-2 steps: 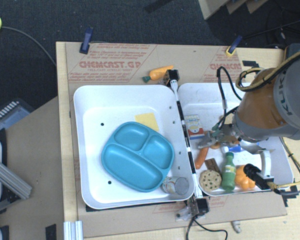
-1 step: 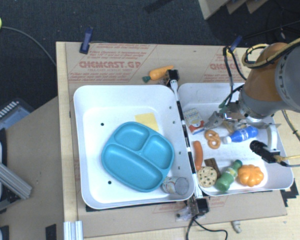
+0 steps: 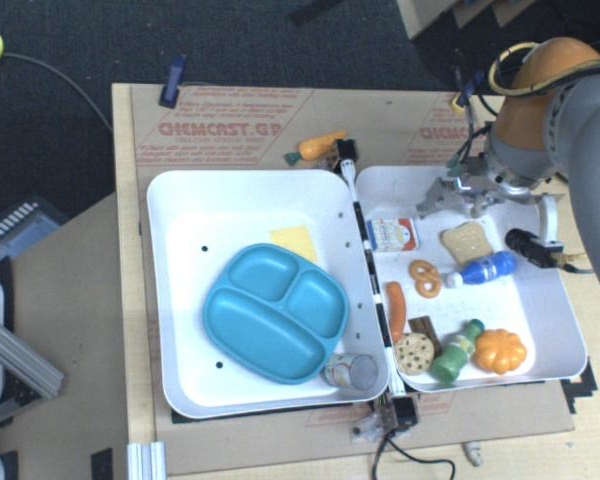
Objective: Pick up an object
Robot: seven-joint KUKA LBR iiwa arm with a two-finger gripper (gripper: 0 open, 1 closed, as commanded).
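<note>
Gripper [image 3: 458,190] hovers at right bin's [image 3: 570,318] 12 o'clock, claw state can't tell, w/ bread slice [image 3: 467,241] just at its 6 o'clock: best drop straight down, centred on it, clear of wall.

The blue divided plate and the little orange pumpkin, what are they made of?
The blue divided plate looks like smooth moulded plastic: one even colour with a soft sheen. The little orange pumpkin is probably toy plastic or rubber, glossy with moulded ribs; which one is unclear.
</note>
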